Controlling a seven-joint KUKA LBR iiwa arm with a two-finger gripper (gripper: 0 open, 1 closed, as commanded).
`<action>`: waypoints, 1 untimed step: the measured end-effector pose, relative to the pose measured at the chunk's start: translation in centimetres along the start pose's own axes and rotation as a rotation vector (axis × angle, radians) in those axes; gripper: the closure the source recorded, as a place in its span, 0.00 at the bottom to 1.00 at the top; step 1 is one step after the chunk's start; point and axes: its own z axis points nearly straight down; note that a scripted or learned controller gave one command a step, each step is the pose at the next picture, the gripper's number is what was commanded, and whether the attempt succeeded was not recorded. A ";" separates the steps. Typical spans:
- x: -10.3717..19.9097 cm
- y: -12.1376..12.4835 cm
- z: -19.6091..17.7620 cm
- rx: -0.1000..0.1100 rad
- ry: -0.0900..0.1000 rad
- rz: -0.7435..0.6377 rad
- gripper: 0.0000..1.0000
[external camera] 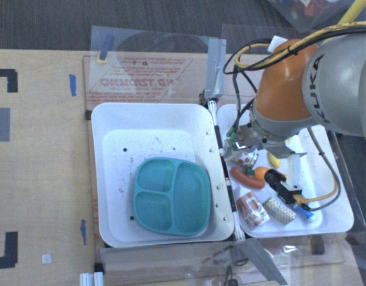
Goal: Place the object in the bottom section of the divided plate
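Arm [302, 94] bent over right bin [340, 214] | hand [242, 149] low inside; grip: cannot tell

Left shallow white bin [111, 130]: teal plastic divided plate [171, 196], three sections, lying flat toward the bin's near right corner.

Right shallow white bin [338, 216]: grey arm with orange band [290, 88] reaches over it. The gripper [245, 152] is low, close to the wall between the bins.

Just below the gripper lies a red-orange sausage-shaped toy [245, 178]. Nearer the front edge, a brown-and-white packet [253, 211] lies beside a grey patterned block [280, 210].
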 end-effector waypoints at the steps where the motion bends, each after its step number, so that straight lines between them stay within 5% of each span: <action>1: 5.7 -4.5 -5.3 0.004 0.002 0.033 1.00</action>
